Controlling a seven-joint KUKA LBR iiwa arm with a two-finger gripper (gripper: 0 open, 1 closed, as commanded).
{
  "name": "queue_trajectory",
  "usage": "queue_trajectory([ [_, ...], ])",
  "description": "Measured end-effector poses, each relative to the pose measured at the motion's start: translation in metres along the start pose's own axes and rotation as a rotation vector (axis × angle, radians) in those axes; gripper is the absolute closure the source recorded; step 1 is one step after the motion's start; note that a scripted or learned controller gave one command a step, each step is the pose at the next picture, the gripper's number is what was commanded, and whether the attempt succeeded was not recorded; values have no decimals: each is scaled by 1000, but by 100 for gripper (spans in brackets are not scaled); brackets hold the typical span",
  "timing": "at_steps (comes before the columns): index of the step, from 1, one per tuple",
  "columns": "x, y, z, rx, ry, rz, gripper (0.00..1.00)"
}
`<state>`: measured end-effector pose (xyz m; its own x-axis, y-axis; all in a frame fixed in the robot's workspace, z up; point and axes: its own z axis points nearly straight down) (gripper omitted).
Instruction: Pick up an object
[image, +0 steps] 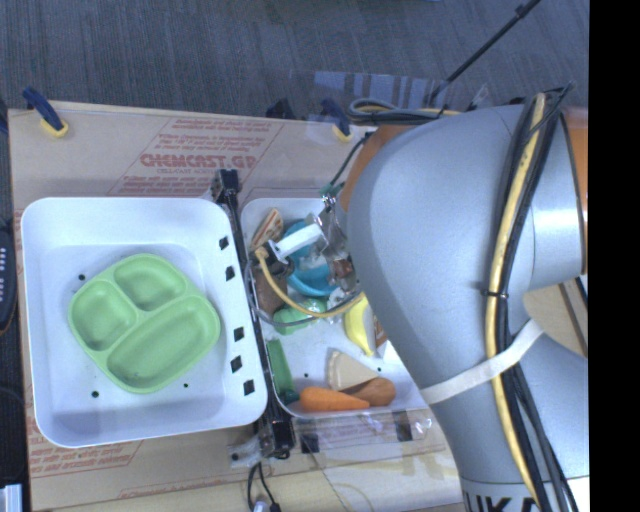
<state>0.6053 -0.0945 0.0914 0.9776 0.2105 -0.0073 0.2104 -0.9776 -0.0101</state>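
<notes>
The right bin (262, 222) holds a jumble of toy food under the arm. An orange carrot (332, 401) lies along its near side, with a tan wedge (349, 368) and a brown piece (379, 390) beside it. A yellow banana (358, 324) sits against the arm's edge, and a green piece (291, 320) lies left of it. The gripper (312, 262) hangs low over the middle of this bin among teal and white parts and a yellow cable. The big grey arm (450, 260) covers the bin's right half.
The left bin (50, 240) carries a green divided plate (145, 321) with three compartments. A black clip strip (245, 330) runs between the two bins. A green stick (278, 368) lies along the right bin's left wall. Brown cardboard lines the bench beneath.
</notes>
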Motion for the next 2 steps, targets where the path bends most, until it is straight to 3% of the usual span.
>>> queue_trajectory([
  [1, -88, -4, 1, -2, 0, -159, 0],
  [2, -22, 1, 1, -1, -3, -2, 0],
])
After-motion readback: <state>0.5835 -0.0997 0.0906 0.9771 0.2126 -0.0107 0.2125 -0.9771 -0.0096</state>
